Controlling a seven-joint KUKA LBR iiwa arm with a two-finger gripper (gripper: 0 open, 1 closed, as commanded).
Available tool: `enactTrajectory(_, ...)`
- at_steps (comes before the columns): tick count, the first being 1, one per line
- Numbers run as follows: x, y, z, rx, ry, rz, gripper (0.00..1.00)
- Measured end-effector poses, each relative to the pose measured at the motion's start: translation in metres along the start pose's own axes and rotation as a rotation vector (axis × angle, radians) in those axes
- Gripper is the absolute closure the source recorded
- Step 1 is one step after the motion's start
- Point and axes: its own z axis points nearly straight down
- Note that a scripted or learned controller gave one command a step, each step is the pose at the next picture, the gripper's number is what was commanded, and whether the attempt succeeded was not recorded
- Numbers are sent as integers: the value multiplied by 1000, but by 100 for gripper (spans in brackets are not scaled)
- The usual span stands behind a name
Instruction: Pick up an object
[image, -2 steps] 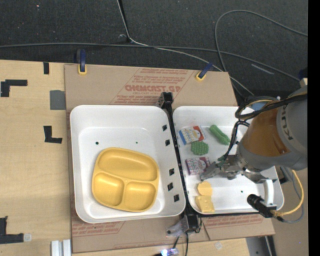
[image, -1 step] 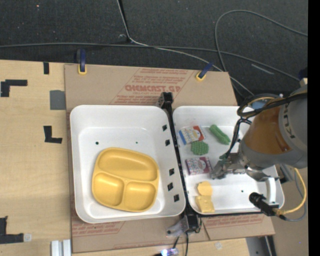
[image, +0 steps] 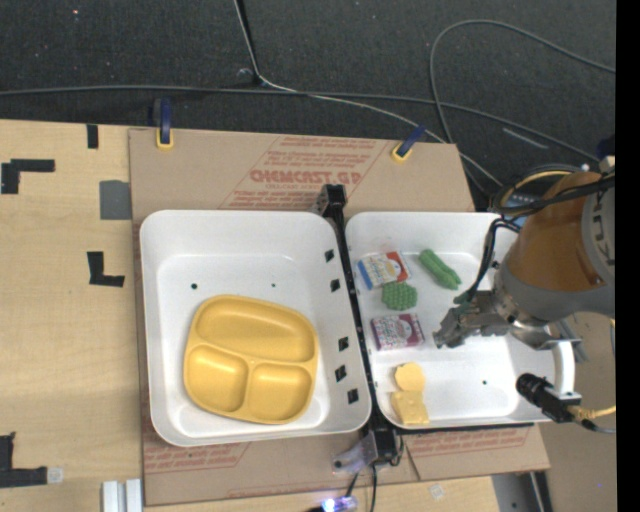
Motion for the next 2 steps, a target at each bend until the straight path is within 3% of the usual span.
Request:
enactTrajectory(1,-1,5,-63,-3,-2,0,100)
enactTrajectory(2,-1,6,-84,2,0,0,100)
